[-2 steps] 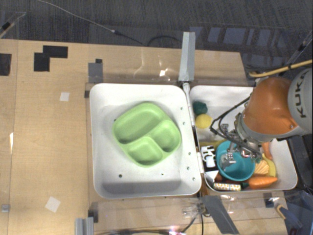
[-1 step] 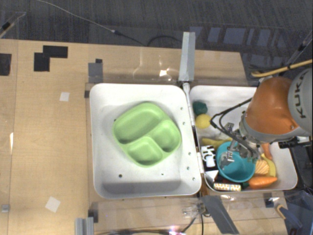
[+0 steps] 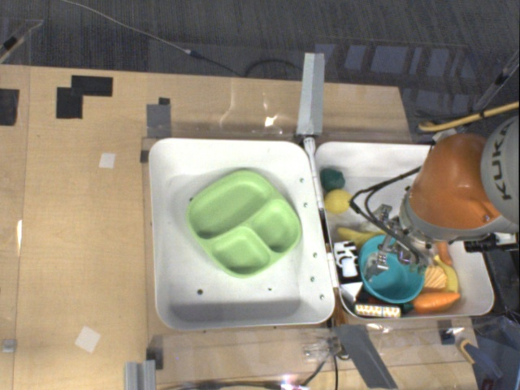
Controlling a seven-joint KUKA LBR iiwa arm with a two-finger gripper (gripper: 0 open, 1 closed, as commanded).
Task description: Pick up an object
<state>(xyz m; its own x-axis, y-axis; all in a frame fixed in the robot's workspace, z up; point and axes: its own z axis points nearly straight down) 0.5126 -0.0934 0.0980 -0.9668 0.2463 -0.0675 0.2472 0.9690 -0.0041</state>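
white letters "ku" show on the arm (image 3: 497,169).

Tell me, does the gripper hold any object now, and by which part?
It cannot be told. The gripper is low over the teal bowl in the right bin, but no object is visibly between its fingers.

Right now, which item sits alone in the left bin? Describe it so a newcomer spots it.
Look in the left white bin. Near its middle lies a light green plastic plate with three compartments. Unlike the small crowded items in the right white bin, it is large and alone.
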